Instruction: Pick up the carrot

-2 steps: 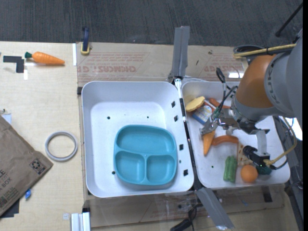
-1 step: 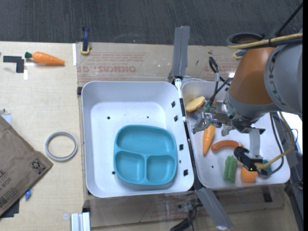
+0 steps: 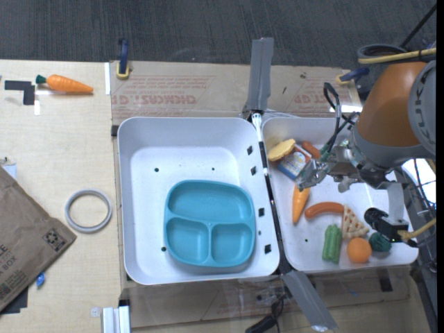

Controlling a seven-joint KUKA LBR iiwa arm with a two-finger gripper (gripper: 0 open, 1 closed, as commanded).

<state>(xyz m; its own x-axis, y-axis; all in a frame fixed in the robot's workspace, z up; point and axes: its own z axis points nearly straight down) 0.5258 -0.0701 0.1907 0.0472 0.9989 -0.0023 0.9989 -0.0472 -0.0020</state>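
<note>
We are looking down on the blue divided tray (image 3: 209,224), which is sitting in the left white bin (image 3: 139,186). We are placing everything else by that tray.

Just to the right of the tray, across the wall into the right bin (image 3: 388,259), a carrot (image 3: 300,203) is lying on the bin floor with its tip pointing toward the near edge. The gripper (image 3: 312,176) is hanging right above the carrot's upper end. We cannot tell how its jaws are standing, and nothing is showing clamped in it.

Further right of the tray, a red sausage (image 3: 324,209), a green vegetable (image 3: 331,243), a pizza slice (image 3: 352,222) and an orange ball (image 3: 359,250) are lying close together. Up and to the right of the tray, a bread roll (image 3: 282,149) is resting by the bin wall.

Far up and to the left of the tray, a second carrot (image 3: 64,84) is lying on the bench. A tape ring (image 3: 88,209) is lying to the tray's left, outside the bin.
</note>
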